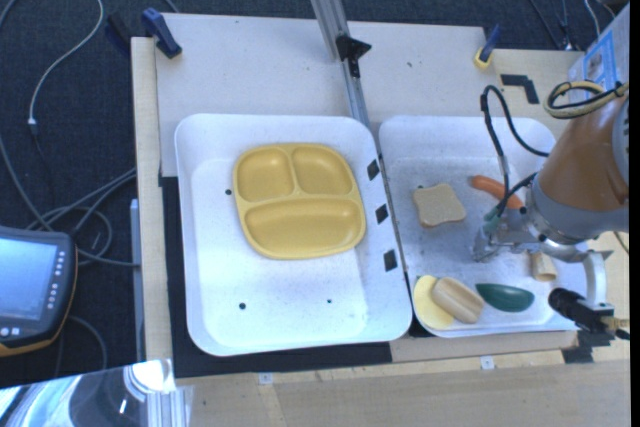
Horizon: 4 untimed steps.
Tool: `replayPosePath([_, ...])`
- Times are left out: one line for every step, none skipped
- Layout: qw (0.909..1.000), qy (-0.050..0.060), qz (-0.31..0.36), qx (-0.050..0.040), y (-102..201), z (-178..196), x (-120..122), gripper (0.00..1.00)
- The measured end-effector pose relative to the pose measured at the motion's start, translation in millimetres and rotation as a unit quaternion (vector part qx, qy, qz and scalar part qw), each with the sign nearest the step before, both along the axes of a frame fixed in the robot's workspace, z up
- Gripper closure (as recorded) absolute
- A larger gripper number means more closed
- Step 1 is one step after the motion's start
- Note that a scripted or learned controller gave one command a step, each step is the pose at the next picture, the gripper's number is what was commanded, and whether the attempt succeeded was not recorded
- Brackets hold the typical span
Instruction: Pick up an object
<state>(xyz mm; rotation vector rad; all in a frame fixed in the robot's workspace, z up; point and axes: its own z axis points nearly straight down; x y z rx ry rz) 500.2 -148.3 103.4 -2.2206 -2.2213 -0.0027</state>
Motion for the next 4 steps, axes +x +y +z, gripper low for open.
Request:
replayPosePath([1.0, -0.002, 0.001, -0.0013, 4, 44, 0, 1.0])
replayPosePath([1.0, -0.004, 0.001, -0.0019, 4, 108, 1, 1.0])
replayPosePath([1.0, -0.002, 0.001, -0.0013, 5, 121, 3, 1.0])
replayPosePath([1.0, -0.001, 0.003, -0.0002, 48, 132, 28, 1.0])
